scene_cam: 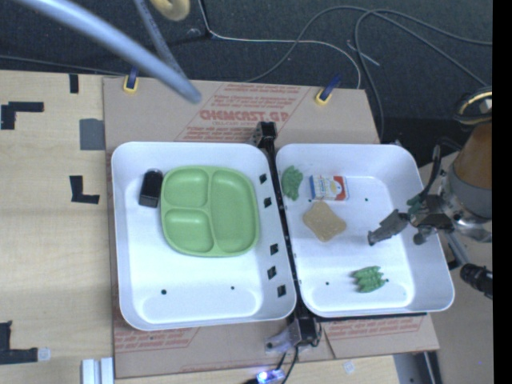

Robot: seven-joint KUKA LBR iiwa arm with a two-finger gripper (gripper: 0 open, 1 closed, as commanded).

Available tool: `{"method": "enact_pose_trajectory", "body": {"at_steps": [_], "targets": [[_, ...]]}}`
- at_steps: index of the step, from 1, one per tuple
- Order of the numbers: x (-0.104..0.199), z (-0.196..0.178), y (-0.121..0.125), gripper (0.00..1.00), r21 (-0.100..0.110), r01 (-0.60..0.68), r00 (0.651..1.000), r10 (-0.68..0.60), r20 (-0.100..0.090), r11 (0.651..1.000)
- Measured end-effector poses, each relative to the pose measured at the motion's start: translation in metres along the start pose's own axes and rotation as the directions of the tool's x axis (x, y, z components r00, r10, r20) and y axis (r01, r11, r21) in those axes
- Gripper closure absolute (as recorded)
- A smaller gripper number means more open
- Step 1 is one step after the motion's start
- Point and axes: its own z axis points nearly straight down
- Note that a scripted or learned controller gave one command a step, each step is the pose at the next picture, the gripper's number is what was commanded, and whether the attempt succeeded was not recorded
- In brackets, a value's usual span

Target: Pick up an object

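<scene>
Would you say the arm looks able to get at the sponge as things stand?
Probably yes: the sponge lies uncovered in the right bin, apart from its neighbours, and the gripper hangs just right of it with nothing between.

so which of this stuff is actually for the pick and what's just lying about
For the job:
- gripper, over the right bin
- tan sponge
- small white carton
- green leafy piece
- green toy

Just lying about:
- green divided plate in the left bin
- black block beside it
- cardboard sheet
- cables
</scene>
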Motion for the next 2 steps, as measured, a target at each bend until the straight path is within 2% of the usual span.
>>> {"method": "enact_pose_trajectory", "body": {"at_steps": [1, 2], "targets": [[0.001, -0.007, 0.003, 0.0, -0.013, 0.005, 1.0, -0.005, 0.003, 1.0], [-0.003, 0.056, 0.001, 0.0, -0.009, 0.004, 1.0, -0.004, 0.001, 1.0]]}}
